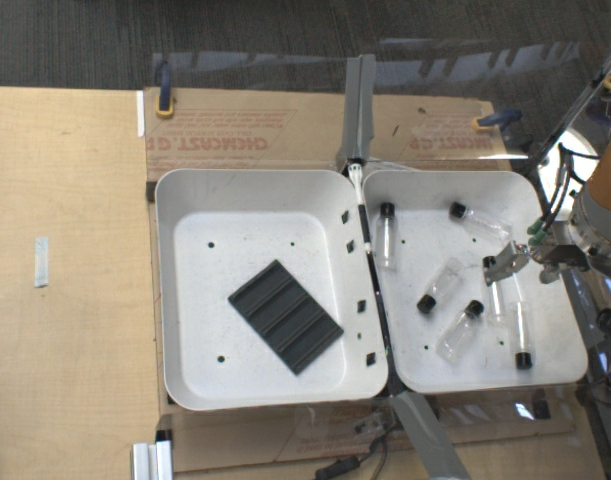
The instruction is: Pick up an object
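Note:
Several clear vials with black caps lie in the right bin (410, 363). One vial (387, 236) lies along the bin's left side, and another (477, 221) sits near the back. Two vials (440, 288) (459, 332) rest in the middle, and one (521, 330) lies by the right wall. A black ribbed slab (285, 316) lies slanted in the left bin (185, 218). My gripper (502, 268) hangs over the right part of the right bin, just above and between the middle vials and the right-hand one. I see nothing held in it.
The arm (585, 238) with its cables comes in over the right bin's right wall. A grey divider bar (359, 108) runs between the bins at the back. Cardboard (255, 133) with clamps lies behind the bins, and a wooden board (65, 268) lies to the left.

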Available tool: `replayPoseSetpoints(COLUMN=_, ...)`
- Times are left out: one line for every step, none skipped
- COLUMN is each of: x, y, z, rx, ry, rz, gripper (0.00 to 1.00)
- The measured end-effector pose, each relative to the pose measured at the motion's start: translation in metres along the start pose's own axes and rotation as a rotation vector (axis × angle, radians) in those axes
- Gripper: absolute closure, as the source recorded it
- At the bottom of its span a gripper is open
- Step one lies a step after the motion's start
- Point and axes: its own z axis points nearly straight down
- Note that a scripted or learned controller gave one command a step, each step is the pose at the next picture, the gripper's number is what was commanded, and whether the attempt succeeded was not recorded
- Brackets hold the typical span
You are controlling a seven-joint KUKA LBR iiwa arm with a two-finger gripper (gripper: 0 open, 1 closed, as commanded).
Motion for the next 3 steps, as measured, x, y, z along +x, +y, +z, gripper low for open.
replayPoseSetpoints(x=0.002, y=0.028, z=0.110, rx=-0.026, ry=-0.007, rz=-0.103, gripper=0.00)
replayPoseSetpoints(x=-0.050, y=-0.006, z=0.132, rx=-0.003, ry=0.000, rz=-0.220, gripper=0.00)
replayPoseSetpoints(x=-0.054, y=0.096, z=0.084, rx=-0.003, ry=-0.001, rz=-0.348, gripper=0.00)
